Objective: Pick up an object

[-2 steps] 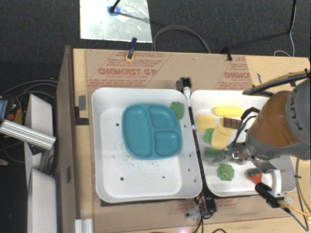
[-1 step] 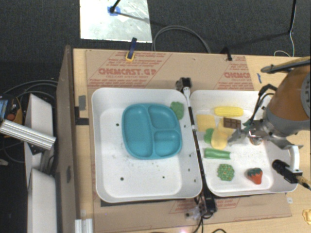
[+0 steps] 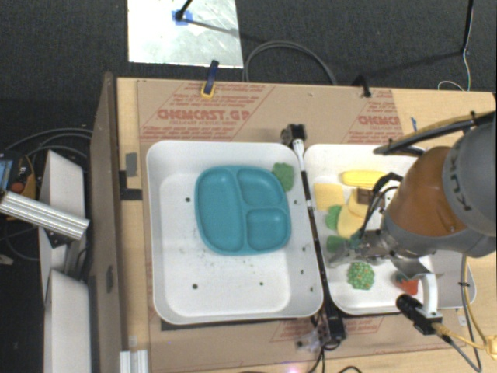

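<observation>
The green bumpy ball (image 3: pixel 359 274) lies at the near edge of the right bin (image 3: pixel 326 162), just beside the gripper (image 3: pixel 351 245) — whose finger state I cannot tell. Reaching seems in hand; next comes a centred close. Farther back — a yellow banana (image 3: pixel 361 179).

Red print reading "CHEMCAST GP" appears on the brown cardboard sheet (image 3: pixel 233 111) behind the bins, and partly again at its right; smaller lines are unreadable.
</observation>
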{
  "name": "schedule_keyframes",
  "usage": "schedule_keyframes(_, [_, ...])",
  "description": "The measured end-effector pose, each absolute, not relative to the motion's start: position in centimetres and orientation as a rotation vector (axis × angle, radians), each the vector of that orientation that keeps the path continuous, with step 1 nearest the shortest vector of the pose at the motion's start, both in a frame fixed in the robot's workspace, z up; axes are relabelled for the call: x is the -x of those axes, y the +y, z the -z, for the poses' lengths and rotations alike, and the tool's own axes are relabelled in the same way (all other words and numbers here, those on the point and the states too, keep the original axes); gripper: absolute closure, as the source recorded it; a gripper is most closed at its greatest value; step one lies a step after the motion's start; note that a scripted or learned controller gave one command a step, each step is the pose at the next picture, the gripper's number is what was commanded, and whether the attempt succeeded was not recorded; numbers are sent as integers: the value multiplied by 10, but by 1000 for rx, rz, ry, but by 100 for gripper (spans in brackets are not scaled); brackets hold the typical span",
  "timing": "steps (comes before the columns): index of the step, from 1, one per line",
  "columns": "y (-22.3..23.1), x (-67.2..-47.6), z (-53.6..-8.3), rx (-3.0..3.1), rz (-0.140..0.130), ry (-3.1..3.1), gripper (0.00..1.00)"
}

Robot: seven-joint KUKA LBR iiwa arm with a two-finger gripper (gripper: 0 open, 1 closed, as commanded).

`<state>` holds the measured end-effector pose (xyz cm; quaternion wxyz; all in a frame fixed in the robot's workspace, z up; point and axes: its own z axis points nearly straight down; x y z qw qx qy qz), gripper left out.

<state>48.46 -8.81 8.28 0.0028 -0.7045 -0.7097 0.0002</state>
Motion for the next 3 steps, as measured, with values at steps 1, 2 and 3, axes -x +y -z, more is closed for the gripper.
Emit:
schedule_keyframes(1, [-145, -552, -116, 2224, 5, -2233, 0])
schedule_keyframes(2, [-109, -568, -196, 2217, 11, -2236, 0])
schedule_keyframes(3, [-103, -577, -130, 2214, -1, -2227, 0])
